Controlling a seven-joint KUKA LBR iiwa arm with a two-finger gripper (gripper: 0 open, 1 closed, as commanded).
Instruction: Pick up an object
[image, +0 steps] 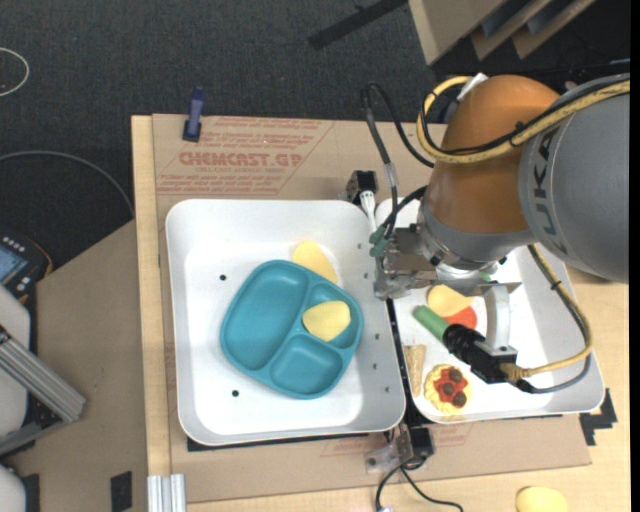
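My gripper (396, 272) hangs low over the left edge of the right bin (572, 345), by the wall between the two bins; the wrist above hides its tips. Just right of it lie a yellow piece (447, 298), a green cylinder (430, 321) and an orange-red piece (463, 316). A toy pizza slice (446, 385) rests at that bin's front. In the left bin (188, 300) sits a teal divided plate (275, 330) with a pale yellow piece (326, 319) on it. Another yellow piece (313, 258) lies behind the plate.
The grey and orange arm covers most of the right bin's back half. Both bins stand on a cardboard sheet (250, 155) with a blue clip (194, 114) at its far edge. A yellow object (540, 498) lies off the bench at the front right.
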